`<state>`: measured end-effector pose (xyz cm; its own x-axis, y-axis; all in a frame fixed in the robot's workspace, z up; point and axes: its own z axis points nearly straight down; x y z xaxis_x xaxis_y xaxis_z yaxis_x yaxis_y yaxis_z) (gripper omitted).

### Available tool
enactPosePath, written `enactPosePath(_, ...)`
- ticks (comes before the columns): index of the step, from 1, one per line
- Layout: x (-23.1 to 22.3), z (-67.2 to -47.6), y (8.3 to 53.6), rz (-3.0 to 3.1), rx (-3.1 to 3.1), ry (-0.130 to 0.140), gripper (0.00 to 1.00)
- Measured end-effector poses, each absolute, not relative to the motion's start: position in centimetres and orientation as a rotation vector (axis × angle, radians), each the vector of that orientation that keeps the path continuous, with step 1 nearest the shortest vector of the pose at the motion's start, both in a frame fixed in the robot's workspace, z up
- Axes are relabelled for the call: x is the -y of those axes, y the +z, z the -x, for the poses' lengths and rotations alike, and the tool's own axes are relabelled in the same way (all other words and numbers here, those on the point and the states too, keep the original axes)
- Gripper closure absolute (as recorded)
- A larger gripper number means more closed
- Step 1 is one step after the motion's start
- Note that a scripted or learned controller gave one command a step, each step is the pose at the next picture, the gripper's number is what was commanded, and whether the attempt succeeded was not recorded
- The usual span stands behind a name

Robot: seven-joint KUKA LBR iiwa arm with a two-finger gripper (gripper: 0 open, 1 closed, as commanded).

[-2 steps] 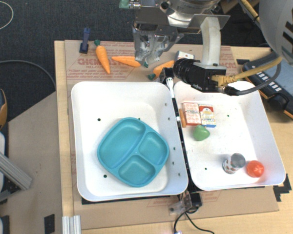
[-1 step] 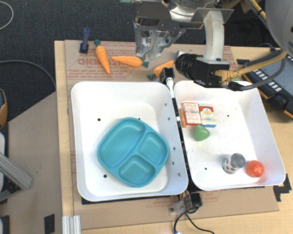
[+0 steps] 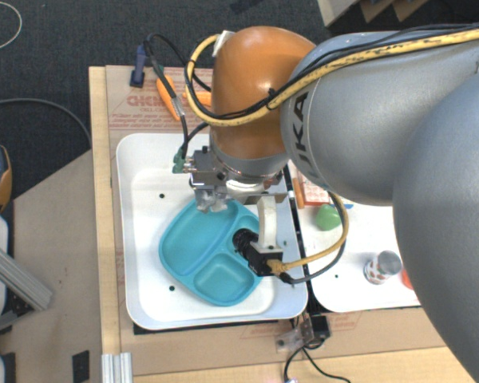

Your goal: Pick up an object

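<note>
A cardboard-topped bench [image 3: 112,214] on dark carpet bears two white bins. Nearest, a blue tray [image 3: 193,254] lies flat in the left bin [image 3: 140,214]; a green lump [image 3: 329,217] and a small jar [image 3: 383,266] sit in the right bin [image 3: 351,294]. Nothing looks lifted yet. The claw [image 3: 210,200] hangs over the tray's far edge, seemingly touching it; whether it is released or clenched, I cannot tell.

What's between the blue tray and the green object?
In the camera view: the gripper's black cable fitting, plus the bins' adjoining rims, between blue tray and green object.
</note>
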<state>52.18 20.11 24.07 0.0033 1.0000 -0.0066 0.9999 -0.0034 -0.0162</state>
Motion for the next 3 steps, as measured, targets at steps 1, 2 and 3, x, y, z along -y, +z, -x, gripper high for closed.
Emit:
enactPosePath(1, -19.0, -60.7, 20.1, 2.227, 2.219, 0.002, 1.00)
enactPosePath(2, -18.8, -64.2, 22.4, 2.224, 2.223, -0.006, 1.00)
enactPosePath(3, -19.1, -64.2, 22.3, 2.222, 2.222, -0.004, 1.00)
